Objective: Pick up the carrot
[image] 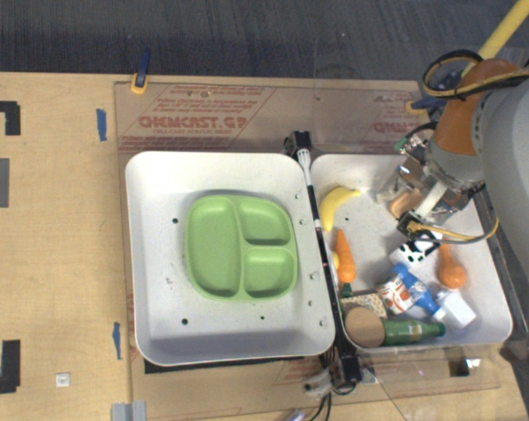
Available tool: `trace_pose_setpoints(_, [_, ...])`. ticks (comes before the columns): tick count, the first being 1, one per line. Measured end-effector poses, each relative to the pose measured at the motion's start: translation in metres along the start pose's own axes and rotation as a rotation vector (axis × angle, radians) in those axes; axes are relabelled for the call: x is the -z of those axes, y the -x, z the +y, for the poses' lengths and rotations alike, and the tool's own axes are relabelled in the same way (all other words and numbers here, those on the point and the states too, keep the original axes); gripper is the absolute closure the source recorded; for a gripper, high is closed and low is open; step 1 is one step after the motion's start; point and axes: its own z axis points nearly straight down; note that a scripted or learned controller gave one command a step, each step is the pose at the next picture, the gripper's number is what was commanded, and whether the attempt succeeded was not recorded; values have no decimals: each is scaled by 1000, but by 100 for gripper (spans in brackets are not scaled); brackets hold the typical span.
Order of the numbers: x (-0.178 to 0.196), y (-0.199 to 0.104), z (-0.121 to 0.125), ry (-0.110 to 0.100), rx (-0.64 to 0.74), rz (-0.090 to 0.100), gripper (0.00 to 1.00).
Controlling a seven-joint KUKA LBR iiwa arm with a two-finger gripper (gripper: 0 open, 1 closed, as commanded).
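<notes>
- Carrot [344, 257]: in the right bin [374, 235], at the bin's 9 o'clock. It lies tight along the left wall, long axis running about 12 to 6.
- Neighbours: banana [334, 204] just off the carrot's 12 o'clock end, close or touching, can't tell which. Brown round thing [364, 325] sits near its 6 o'clock end. Floor on the carrot's 3 o'clock side looks bare.
- Gripper [419, 202]: over the right bin at about 1 o'clock, well apart from the carrot. How far open it is, I can't tell from this angle. I see nothing that is clearly held.
- Step, as I read it: approach. No grasp on the carrot yet, so the task is at its start.
- Next move: from the gripper you need to travel toward 8 o'clock to get above the carrot's middle, then drop.
- Wall is the problem. One jaw needs room between carrot and wall, and that gap looks thin. You may do better closing across it near the middle, on the 3–9 line, with the wall-side jaw hugging the rim.
- Watch the small orange thing [454, 273] at the bin's 4 o'clock, beside the black-and-white toy [419, 250]. Same colour, wrong target.
- Left bin [159, 235] with the green plate [242, 246] plays no part here.
</notes>
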Motion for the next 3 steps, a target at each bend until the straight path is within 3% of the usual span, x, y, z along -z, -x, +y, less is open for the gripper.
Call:
trace_pose_setpoints(1, [13,1,2,5,6,-4,100])
trace_pose_setpoints(2, [4,33,-100,5,-123,2,100])
trace_pose_setpoints(3, [13,32,-99,7,-125,4,100])
